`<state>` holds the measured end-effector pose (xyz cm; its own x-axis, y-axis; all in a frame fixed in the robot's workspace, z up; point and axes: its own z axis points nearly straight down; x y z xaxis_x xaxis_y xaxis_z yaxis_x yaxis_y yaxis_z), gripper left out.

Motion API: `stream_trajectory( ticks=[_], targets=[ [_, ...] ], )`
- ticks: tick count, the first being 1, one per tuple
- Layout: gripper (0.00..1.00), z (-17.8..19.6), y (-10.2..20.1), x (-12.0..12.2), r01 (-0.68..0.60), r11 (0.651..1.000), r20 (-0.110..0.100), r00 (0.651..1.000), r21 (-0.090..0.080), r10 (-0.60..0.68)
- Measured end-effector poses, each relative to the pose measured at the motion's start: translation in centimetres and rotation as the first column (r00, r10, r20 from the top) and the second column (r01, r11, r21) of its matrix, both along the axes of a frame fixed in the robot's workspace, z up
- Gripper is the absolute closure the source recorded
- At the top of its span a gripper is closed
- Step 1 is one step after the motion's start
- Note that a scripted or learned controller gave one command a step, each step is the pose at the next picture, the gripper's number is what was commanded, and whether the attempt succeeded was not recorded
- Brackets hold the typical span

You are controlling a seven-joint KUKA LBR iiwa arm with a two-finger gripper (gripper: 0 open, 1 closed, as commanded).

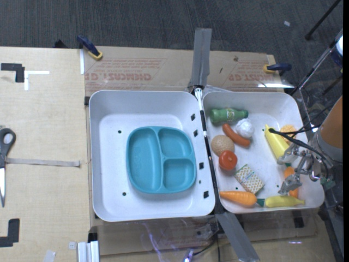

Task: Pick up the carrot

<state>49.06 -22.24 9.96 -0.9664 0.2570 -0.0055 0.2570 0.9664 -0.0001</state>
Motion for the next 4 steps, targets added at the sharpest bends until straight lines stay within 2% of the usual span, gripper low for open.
stream_trajectory(
  ticks=[1,2,4],
  targets=[
    [1.0,1.1,0.0,0.3,-0.004,1.0,0.006,1.0,-0.003,0.004],
    [1.0,4.0,7.7,-0.6,-0.195,0.981,-0.001,0.981,0.001,0.195],
    [1.0,6.0,7.7,0.0,-0.196,0.981,0.011,0.98,-0.004,0.196]
  ],
)
